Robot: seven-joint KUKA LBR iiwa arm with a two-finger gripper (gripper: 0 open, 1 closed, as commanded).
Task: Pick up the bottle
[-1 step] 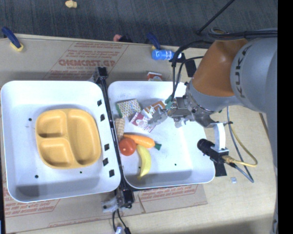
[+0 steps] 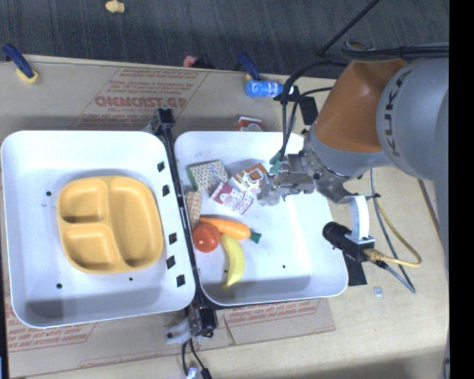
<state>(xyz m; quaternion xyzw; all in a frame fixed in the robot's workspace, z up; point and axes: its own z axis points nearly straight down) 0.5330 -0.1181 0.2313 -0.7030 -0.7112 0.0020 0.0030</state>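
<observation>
I'm hanging over the upper middle of the right bin [image 2: 320,283], wrist coming in from the right, jaws low among the clutter; the wrist body is covering them, so I cannot tell if they are spread or pressed together, and nothing is visibly pinched. I'm reading the bottle [image 2: 254,178] as the small pale thing with the orange-red label just left of me, lying on its side on the bin floor. That's a judgement, as it's small and partly blurred. It's sitting touching or nearly touching a red-and-white packet [image 2: 235,199], with a patterned box [image 2: 206,172] just beyond. The carrot [image 2: 225,227], tomato [image 2: 206,239] and banana [image 2: 235,263] are lying nearer the front, apart from it. The left bin [image 2: 16,212] is holding a yellow tray [image 2: 110,219], not relevant. Handling guess: toy-sized, light, stiff plastic, smooth and rounded, so it's likely rolling or squirting out if I'm pinching off-centre. I'm judging the best hold to be across the middle of the body, square to its long axis, keeping clear of the packet.
</observation>
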